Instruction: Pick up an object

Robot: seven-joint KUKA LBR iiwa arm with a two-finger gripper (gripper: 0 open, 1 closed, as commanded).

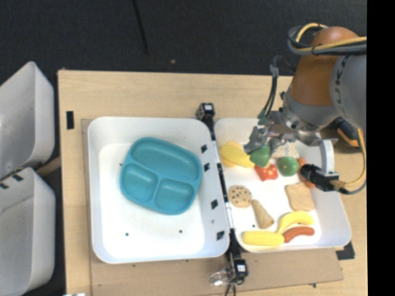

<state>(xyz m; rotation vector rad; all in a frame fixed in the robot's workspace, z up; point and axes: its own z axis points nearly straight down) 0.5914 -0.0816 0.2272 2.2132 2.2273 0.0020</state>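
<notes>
You have the gripper [258, 145] low in the right bin [338, 224], at the far-left cluster of toy food. A green piece [261, 155] sits right at the fingertips, but you cannot tell from this slant whether the fingers are wide, narrow, or closed on it. To do this step well, I'd judge you should centre on one item, since the yellow lemon-like piece [236, 155], the red pepper piece [267, 172] and the round green fruit [287, 165] crowd close and could get nudged or pinched along.

Count in the right bin: two green pieces, one red, one yellow lemon shape, one cookie [239, 195], one cone [262, 214], one toast slice [300, 197], one banana [295, 219], one sausage [299, 232], one corn cob [262, 238]. The left bin [105, 236] holds one blue divided plate [161, 175]
</notes>
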